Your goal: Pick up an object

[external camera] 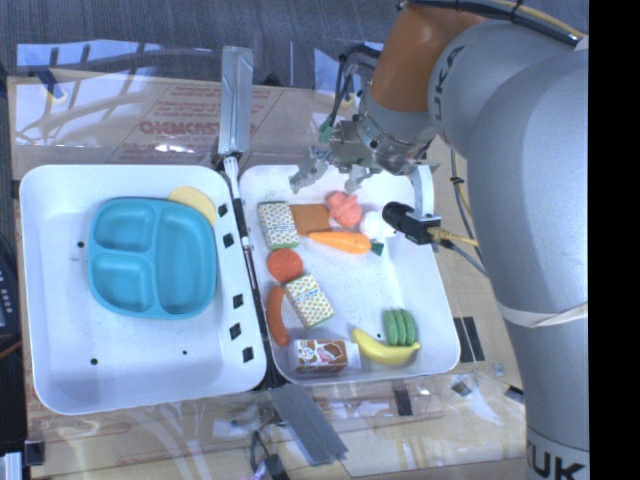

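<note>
The gripper (330, 176) hangs over the far edge of the right bin (430, 298), its 2 fingers spread apart with nothing between them. 1 fingertip sits near the bin's far left corner, the other just above the pink object (345, 208).

Contents of the right bin, far edge to near edge: a patterned green-and-white box (278, 224) touching a brown block (311, 217); the pink lumpy object beside a white piece (374, 225); an orange carrot (342, 241) with a green tip, lying crosswise just below them. At mid-bin, a red-orange round tomato (285, 264), a second patterned box (309, 300), tilted, and an orange sausage (276, 315) along the left wall. Along the near edge: a small printed carton (321, 357), a yellow banana (385, 348) and a green pea pod (400, 326) touching the banana.

The left bin (60, 368) holds a blue 3-compartment tray (153, 256) with a yellow piece (197, 203) at its far right corner.
</note>
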Robot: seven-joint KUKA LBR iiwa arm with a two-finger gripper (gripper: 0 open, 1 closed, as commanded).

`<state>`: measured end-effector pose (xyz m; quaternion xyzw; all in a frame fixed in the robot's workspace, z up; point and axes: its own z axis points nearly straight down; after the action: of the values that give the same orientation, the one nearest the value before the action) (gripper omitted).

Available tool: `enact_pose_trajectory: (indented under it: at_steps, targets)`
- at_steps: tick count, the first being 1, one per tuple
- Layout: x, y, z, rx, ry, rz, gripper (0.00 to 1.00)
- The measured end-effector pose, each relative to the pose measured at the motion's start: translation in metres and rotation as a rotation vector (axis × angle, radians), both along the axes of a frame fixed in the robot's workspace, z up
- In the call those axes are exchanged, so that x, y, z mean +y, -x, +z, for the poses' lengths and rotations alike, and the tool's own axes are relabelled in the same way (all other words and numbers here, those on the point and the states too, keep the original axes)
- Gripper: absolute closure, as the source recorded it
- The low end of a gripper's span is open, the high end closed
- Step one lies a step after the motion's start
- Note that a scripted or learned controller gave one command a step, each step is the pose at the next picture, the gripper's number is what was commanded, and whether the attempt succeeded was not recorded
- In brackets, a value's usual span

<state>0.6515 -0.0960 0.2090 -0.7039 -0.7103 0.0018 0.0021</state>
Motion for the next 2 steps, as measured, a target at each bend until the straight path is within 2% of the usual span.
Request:
enact_pose_trajectory:
  at_steps: [1, 2]
  targets:
    - [0.044, -0.005, 0.033, -0.004, -0.001, 0.039, 0.0]
    - [0.003, 0.008, -0.097, 0.006, 0.001, 0.029, 0.0]
